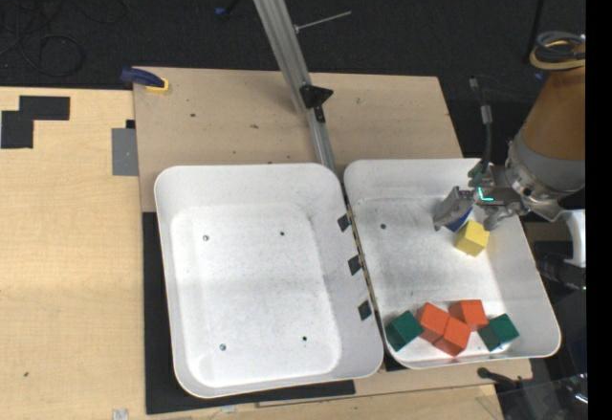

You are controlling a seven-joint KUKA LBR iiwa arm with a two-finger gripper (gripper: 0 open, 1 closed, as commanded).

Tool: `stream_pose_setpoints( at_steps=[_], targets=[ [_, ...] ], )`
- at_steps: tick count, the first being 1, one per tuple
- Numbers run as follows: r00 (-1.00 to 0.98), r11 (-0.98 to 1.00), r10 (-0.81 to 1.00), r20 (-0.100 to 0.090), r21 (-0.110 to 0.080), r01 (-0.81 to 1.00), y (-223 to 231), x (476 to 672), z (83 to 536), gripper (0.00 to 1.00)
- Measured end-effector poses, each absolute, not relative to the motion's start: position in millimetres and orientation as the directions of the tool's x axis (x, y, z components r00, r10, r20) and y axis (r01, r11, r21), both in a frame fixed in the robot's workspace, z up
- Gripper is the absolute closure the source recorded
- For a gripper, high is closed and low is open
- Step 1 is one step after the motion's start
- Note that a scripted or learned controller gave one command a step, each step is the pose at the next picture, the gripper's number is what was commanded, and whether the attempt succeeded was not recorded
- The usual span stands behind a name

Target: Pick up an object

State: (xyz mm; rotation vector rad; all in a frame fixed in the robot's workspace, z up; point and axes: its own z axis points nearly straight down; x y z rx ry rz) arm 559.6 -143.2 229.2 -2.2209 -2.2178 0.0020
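Observation:
The right bin holds all the blocks. A yellow block lies in its upper right part. My gripper hangs just above and to the left of this block, close to it or touching it. A small blue piece shows at the gripper's tip, next to the yellow block. Along the bin's near edge sit three orange blocks packed together, with a green block on their left and another green block on their right.
The left bin lies beside the right one, with black clips along the shared rim. A slanted aluminium bar rises from the bench behind the bins. The arm's orange band stands over the right bin's far right corner.

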Motion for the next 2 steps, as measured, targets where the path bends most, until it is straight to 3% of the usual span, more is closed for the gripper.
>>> stream_pose_setpoints(
  at_steps=[2],
  targets=[
    [0.002,-0.002,1.0,0.003,-0.01,1.0,-145.2,559.8,111.9,0.0]
  ],
)
